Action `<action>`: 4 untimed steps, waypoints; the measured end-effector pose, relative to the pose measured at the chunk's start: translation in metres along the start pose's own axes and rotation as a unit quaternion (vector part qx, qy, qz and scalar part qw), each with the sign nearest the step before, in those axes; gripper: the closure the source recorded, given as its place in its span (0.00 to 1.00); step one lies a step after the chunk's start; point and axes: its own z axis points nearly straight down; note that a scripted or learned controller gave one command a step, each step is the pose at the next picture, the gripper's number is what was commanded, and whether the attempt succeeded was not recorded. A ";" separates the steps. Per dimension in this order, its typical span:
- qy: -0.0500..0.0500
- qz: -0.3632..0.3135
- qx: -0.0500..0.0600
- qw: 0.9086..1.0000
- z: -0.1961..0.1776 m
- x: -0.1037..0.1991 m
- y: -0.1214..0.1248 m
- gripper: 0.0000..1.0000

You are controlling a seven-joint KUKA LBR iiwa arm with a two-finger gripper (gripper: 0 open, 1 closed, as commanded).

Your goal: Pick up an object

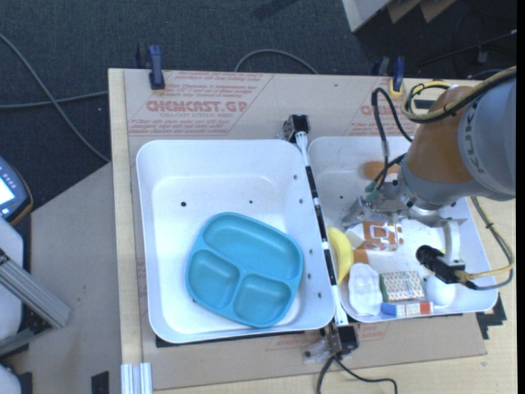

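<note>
The right bin (328, 158) holds several small things. A yellow banana (340, 253) lies along its left wall. Beside it are a white cup-like piece (365, 290), a small box with a dotted green top (402, 286) and a white tube with red and blue ends (408, 308). An orange-and-white patterned item (381, 236) lies in the middle. My gripper (369, 210) hangs low over the bin's centre, just above and left of that patterned item. A small orange thing (375, 171) peeks out at the back, beside the wrist. The arm hides the bin's right part.
The left bin (164, 171) carries a blue divided plate (244, 268) in its front half. A black divider rail (312, 195) runs between the two bins. Cables loop over the bench's back right corner (385, 113).
</note>
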 end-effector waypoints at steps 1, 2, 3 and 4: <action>0.000 0.000 -0.001 1.000 0.000 0.000 -0.031 0.00; -0.002 -0.003 -0.006 1.000 -0.001 -0.021 0.042 0.00; 0.004 -0.001 0.009 1.000 0.001 -0.027 0.086 0.00; 0.000 -0.002 0.003 1.000 -0.009 -0.027 0.086 1.00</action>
